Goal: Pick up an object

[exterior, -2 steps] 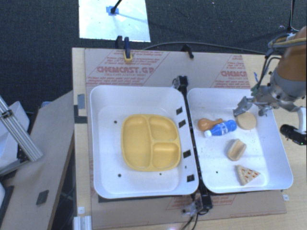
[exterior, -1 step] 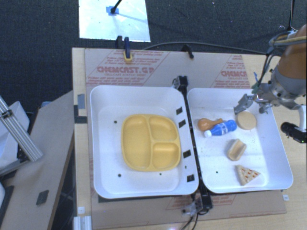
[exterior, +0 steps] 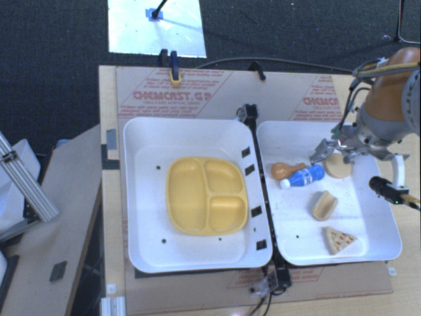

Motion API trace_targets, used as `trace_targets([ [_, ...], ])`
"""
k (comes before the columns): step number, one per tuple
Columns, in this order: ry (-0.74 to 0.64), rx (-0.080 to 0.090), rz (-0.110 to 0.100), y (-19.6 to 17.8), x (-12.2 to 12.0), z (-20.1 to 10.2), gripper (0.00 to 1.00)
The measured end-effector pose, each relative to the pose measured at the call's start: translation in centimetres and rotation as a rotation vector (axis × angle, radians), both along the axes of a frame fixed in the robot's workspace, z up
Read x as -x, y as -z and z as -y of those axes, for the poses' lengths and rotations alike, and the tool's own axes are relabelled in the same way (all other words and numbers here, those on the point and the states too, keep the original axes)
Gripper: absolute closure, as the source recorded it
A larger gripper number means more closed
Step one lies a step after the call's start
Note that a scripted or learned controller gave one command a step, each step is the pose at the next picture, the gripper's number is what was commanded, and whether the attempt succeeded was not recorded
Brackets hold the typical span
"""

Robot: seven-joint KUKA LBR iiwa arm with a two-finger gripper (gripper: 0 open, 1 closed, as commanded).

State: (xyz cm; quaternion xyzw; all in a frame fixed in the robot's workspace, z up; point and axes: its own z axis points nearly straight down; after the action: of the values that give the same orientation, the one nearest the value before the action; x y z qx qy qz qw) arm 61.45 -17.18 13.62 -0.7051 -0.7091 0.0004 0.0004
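Pizza slice (exterior: 339,240), tip toward bench front

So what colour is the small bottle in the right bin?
Blue with a white cap, clearest in the camera view.

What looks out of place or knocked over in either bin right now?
Little stands out. In the right bin the blue bottle lies on its side, touching the brown pear-shaped piece. The bread piece and pizza slice lie loose. The yellow tray sits flat in the left bin. Nothing looks spilled or broken.
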Motion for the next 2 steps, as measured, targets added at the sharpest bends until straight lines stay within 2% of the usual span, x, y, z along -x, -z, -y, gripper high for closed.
trace_targets([
  [1,0.003,0.003,0.011,3.45,-0.3,0.07,0.0],
  [2,0.001,0.002,0.008,2.69,-0.22,0.04,1.0],
])
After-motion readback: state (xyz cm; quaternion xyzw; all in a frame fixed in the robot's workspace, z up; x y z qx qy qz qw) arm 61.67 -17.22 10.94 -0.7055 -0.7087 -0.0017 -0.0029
